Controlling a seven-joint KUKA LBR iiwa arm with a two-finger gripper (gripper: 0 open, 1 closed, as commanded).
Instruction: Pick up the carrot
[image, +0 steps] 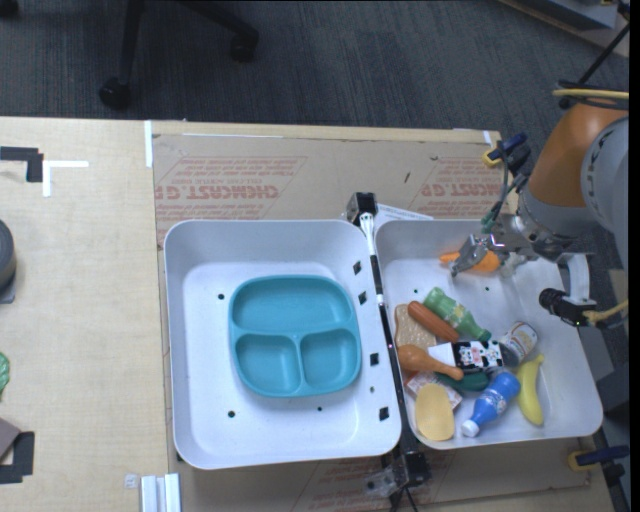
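Carrot (478, 261) in jaws, R bin (570, 400)

A single fixed camera sits above the bench (80, 330) and looks down on it at a slant, far enough back to take in both white bins whole, the left bin (190, 400) and the right bin (570, 390) side by side. Beyond the bins, toward the top of the picture, it also catches a strip of dark carpet (350, 60) behind the bench. The arm (585, 165) comes in from the right of the bins, with its upper part cut off by the picture's edge.
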